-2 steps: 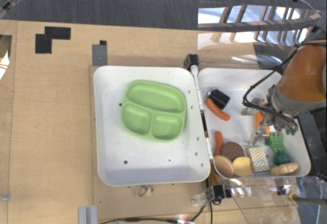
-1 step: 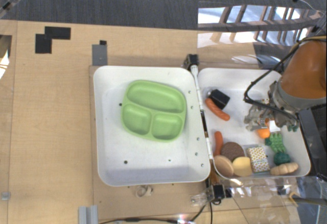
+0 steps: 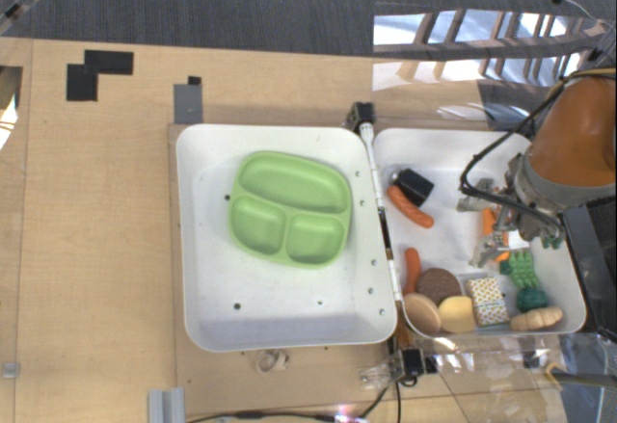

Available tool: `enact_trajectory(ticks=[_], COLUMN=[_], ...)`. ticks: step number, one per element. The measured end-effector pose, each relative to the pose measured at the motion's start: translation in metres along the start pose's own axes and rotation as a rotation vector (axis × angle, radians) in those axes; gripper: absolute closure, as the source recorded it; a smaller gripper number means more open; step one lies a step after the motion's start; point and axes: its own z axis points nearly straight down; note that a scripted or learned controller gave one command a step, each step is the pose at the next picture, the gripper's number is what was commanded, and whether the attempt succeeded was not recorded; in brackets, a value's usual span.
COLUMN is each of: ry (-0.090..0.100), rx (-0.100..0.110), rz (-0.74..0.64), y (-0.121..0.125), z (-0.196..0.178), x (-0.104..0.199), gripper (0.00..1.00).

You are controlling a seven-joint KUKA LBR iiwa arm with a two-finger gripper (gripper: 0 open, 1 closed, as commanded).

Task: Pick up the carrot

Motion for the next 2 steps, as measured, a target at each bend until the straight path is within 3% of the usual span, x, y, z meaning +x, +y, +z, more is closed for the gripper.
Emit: enact_trajectory(ticks=[1,2], ry=[0.011,0.0], rx=[0.0,0.001], rz=[0.138,0.131], y=[0.009,0.011], z=[0.013,-0.001], x=[0.003,-0.002], gripper=[0.0,1.0])
